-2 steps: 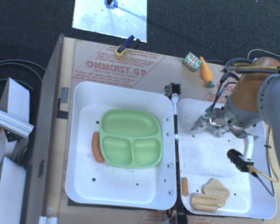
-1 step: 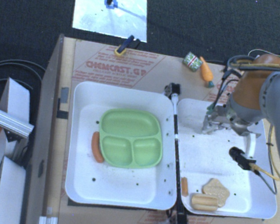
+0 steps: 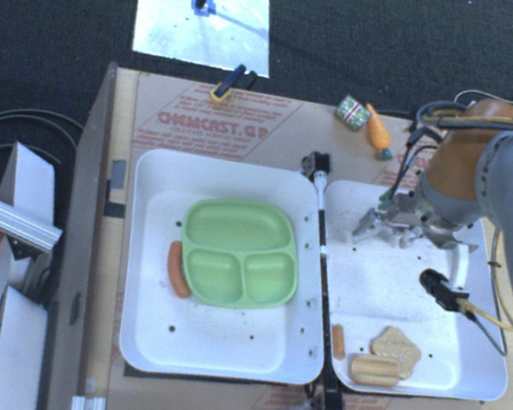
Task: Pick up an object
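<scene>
Left bin (image 3: 140, 325): a shallow white tray on the bench's left half, its right wall pressed against the other bin along a dark seam.
Sausage (image 3: 176, 269): an orange-red toy sausage lying lengthwise in the left bin, touching the left rim of the green plate.
Green plate (image 3: 238, 253): a three-compartment plate in the middle of the left bin, all compartments bare.
Small orange piece (image 3: 339, 341): a short stick in the right bin, close against its left wall, near the front corner.
Bread roll (image 3: 374, 369): a tan roll lying along the front wall of the right bin, just right of the orange piece.
Cracker (image 3: 397, 349): a pale, wavy-edged biscuit touching the roll's upper right side.
Right bin (image 3: 474, 377): the white tray on the bench's right half; its back half lies under the arm.
Gripper (image 3: 386, 225): low over the back-left part of the right bin, metal fingers (image 3: 364, 226) pointing toward the left wall; they look slightly spread, with nothing between them.
Objects versus fingers: the roll, cracker and orange piece all sit near the front wall, well apart from the fingertips, across a bare stretch of bin floor.
Toy carrot (image 3: 379, 131): on the cardboard behind the right bin, beside a small green can (image 3: 353, 112).
Arm (image 3: 502, 172): grey, with an orange band, entering over the bench's right edge.
</scene>
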`<state>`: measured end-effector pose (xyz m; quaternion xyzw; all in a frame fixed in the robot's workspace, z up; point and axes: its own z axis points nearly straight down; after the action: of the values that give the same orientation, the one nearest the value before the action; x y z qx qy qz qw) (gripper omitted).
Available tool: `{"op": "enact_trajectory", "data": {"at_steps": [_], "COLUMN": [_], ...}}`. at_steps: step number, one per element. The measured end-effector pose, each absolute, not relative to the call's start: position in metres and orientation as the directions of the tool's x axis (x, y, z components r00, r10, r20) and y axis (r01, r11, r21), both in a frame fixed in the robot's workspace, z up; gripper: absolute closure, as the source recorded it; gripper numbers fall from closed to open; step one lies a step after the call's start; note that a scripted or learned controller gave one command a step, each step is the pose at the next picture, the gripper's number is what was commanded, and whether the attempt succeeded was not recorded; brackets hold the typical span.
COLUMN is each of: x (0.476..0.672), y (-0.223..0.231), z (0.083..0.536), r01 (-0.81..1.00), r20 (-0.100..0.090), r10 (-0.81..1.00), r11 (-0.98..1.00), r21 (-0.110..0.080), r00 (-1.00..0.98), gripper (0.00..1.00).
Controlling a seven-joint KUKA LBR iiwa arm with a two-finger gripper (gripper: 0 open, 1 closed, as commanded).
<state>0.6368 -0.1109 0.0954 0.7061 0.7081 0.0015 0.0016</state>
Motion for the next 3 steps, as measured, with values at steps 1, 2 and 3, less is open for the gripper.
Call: {"op": "enact_trajectory", "data": {"at_steps": [1, 2, 3], "x": [0.617, 0.618, 0.579], "y": [-0.084, -0.084, -0.116], "z": [0.084, 0.095, 0.18], "r01": [1.0, 1.0, 1.0], "r20": [0.0, 0.0, -0.002], "r10": [1.0, 1.0, 1.0], "r11": [0.004, 0.005, 0.001], "r21": [0.0, 0.003, 0.005], "r00": [-0.004, -0.005, -0.001], "gripper": [0.0, 1.0, 1.0]}}
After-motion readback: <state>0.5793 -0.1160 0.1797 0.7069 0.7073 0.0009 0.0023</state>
